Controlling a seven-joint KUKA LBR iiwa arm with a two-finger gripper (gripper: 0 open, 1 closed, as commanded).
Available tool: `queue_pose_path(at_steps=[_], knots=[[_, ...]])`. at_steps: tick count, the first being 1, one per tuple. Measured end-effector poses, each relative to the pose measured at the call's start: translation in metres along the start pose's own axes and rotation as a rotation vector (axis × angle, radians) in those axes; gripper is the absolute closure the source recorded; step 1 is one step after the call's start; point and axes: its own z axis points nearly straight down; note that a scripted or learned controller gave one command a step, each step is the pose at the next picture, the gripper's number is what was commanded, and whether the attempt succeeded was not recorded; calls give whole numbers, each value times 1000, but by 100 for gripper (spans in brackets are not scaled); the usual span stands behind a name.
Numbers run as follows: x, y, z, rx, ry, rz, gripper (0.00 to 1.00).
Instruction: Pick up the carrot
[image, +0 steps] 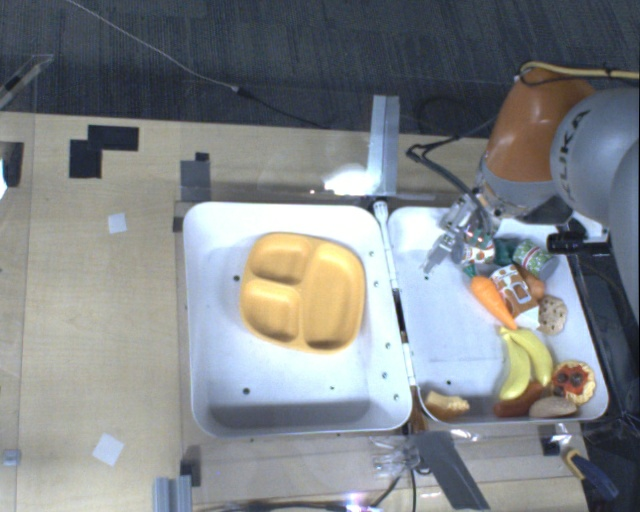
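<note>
The carrot (491, 298) is lying in the right bin (450, 345), at five o'clock from the end effector (445, 245), which is hovering open and holding nothing above the bin's rear.

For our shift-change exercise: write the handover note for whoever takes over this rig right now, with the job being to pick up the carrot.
Gripper: over the upper left part of the right bin, holding nothing; finger state unclear.
Carrot: lying in the right bin, below and right of the gripper, beside a small carton and above the banana. Not touched.
Left bin: holds the yellow divided tray.
Done: arm is over the correct bin.
Left: move to the carrot, grasp it, lift it.
</note>
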Motion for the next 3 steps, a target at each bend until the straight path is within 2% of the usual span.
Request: queue_pose_path(at_steps=[1,2,3], knots=[[69,-55,40,0,0,52,0],[70,-53,41,2,4,616,0],[67,-50,27,-6,-6,607,100]])
